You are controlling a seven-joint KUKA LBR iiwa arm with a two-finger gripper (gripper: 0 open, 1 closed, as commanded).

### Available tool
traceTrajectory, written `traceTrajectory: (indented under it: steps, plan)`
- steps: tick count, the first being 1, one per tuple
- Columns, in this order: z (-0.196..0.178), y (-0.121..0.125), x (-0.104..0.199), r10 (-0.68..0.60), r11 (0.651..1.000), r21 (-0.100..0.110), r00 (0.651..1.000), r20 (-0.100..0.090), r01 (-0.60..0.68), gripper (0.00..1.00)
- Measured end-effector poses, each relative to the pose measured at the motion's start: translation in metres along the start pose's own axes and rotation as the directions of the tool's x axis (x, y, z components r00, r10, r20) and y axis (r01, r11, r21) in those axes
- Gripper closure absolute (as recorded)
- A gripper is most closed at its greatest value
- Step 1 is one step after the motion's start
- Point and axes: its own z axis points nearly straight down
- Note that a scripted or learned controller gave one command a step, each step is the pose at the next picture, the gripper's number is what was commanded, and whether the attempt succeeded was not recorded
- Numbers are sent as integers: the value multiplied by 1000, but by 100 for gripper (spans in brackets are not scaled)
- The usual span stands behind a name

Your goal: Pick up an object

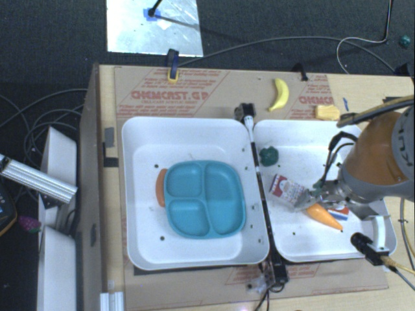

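Gripper [316, 198] sits low in the right bin [288, 251], near its right edge, right at a red-and-white packet [286, 190] and an orange carrot [324, 216]; whether its fingers are apart or together I cannot tell (the wrist hides them); a green toy [268, 154] lies near the bin's top-left corner; a blue divided plate [205, 196] fills the middle of the left bin [146, 141].
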Motion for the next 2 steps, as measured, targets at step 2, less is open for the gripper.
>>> traceTrajectory:
  steps: [2]
  plan:
    - [-109,3,101,-3,1000,7,1000,-4,3,100]
